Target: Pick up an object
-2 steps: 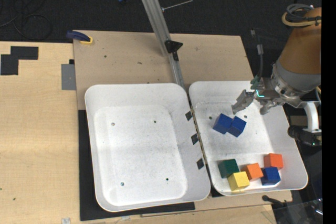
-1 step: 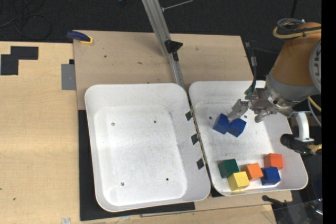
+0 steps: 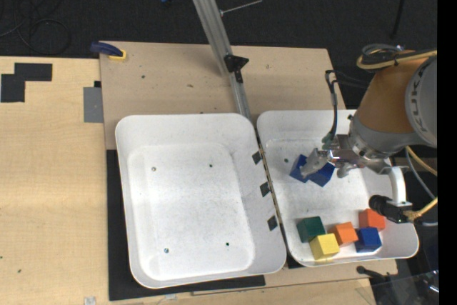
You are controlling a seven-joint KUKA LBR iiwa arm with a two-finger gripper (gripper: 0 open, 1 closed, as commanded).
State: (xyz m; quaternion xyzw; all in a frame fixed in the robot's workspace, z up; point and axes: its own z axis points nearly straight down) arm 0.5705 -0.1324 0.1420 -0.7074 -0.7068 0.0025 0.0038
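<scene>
My gripper point(image 3: 316, 163) hangs over the middle of the right bin point(image 3: 285, 126), reaching in from the right. A blue block point(image 3: 308, 171) sits between its fingers, and the gripper is shut on it; one grey finger crosses the front of the block and hides part of it. Along the bin's near edge lie a green block point(image 3: 310, 227), a yellow block point(image 3: 325, 246), an orange block point(image 3: 346, 232), a second blue block point(image 3: 368, 238) and a red block point(image 3: 372, 218).
The left bin point(image 3: 128, 132) stands beside the right one, joined to it by black clips point(image 3: 264, 188). A slanted aluminium rail point(image 3: 214, 32) rises behind the bins. The arm's orange band point(image 3: 385, 100) and its cables hang over the right bin's far right side.
</scene>
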